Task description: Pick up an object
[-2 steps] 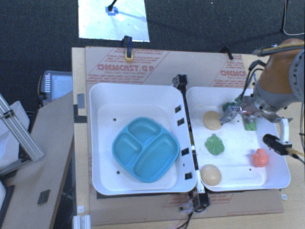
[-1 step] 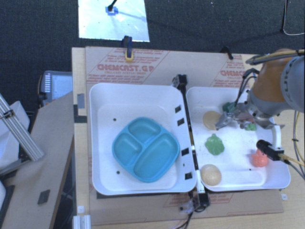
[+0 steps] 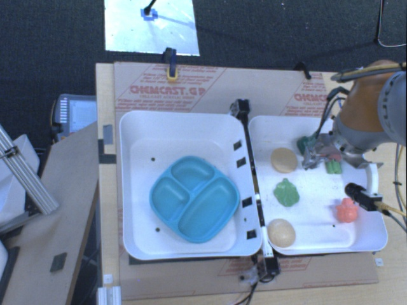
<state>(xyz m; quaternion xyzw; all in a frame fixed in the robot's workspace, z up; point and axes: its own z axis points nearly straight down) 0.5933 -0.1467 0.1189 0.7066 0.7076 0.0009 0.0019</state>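
- Nearest the tabletop's front edge, in the right bin (image 3: pixel 369 239), lie a tan ball (image 3: pixel 281 232) and a pink toy (image 3: pixel 346 211).
- Mid-bin sits a green toy (image 3: pixel 287 192), loose and free for picking.
- Farther back, beside a tan disc (image 3: pixel 284 160), the claw (image 3: pixel 313 152) hangs low, seemingly lining up a grab; I cannot tell its spread.
- The left bin (image 3: pixel 137 170) carries a blue tray (image 3: pixel 194 199).

blue plate (image 3: pixel 194 199) | green toy (image 3: pixel 287 192) | tan balls (image 3: pixel 282 232) | orange-pink toy (image 3: pixel 346 211) | white bins (image 3: pixel 137 170)
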